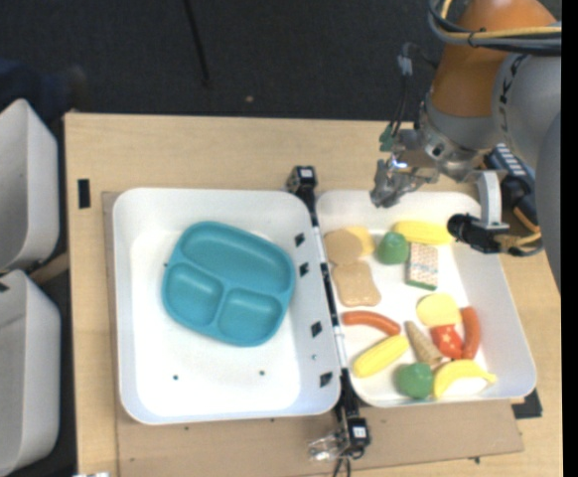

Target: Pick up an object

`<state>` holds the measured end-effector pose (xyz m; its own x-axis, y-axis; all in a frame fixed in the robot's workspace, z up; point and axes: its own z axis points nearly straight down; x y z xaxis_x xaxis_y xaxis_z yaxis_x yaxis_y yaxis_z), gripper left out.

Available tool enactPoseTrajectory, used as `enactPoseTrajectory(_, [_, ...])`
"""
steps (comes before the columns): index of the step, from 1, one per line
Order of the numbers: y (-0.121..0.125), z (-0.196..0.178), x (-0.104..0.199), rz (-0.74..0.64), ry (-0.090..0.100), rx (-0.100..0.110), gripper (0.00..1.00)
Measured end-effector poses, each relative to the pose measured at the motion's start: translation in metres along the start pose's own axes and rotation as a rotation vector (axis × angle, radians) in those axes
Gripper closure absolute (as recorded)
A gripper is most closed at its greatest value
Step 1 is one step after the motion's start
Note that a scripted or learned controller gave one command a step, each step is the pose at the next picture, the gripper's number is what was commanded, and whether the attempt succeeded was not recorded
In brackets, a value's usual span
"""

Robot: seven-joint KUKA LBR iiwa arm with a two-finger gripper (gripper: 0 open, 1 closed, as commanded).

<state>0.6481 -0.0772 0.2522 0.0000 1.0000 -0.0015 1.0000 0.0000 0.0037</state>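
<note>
The right bin (503, 296) holds several toy foods: two tan bread slices (354, 282), a green pepper (391, 248), a yellow lemon shape (421, 232), a cracker (424, 264), a red sausage (368, 320), a banana (463, 376) and a tomato (448, 340). My gripper (389, 189) hangs above the far left corner of this bin, just beyond the bread and pepper. Nothing shows between its fingers.
The left bin (140, 366) holds a teal divided plate (228, 282). A black clip (301, 178) sits at the far end of the rim between the bins. White chairs (6, 187) stand left of the bench.
</note>
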Motion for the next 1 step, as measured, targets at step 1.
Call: enactPoseTrajectory(1, [-0.0019,0.0082,0.0100,-0.003,0.000,0.003,1.00])
